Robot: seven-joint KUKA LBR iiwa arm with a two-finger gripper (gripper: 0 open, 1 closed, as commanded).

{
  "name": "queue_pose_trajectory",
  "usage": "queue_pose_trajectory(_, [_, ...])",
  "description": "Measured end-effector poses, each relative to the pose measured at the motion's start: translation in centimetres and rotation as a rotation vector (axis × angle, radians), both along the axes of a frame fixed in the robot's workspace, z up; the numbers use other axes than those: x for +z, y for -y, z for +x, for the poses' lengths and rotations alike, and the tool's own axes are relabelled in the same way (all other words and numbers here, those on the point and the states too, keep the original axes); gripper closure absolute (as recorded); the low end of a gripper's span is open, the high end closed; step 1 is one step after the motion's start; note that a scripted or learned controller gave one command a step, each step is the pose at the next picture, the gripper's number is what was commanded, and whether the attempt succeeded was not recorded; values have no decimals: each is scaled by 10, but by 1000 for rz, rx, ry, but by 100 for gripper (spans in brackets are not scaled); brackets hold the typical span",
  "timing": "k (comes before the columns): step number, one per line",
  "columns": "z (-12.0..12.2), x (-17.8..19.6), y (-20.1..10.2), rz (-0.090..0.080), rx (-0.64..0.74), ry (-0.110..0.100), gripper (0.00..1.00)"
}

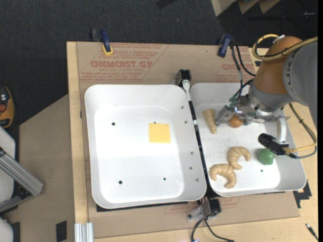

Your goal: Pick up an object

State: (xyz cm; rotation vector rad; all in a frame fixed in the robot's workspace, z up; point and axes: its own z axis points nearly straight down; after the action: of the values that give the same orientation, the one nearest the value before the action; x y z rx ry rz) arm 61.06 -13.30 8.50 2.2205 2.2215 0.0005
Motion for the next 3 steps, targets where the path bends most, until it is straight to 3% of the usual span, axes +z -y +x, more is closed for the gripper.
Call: queue_pose_trajectory(3, [0,0,0,0,0,0,0])
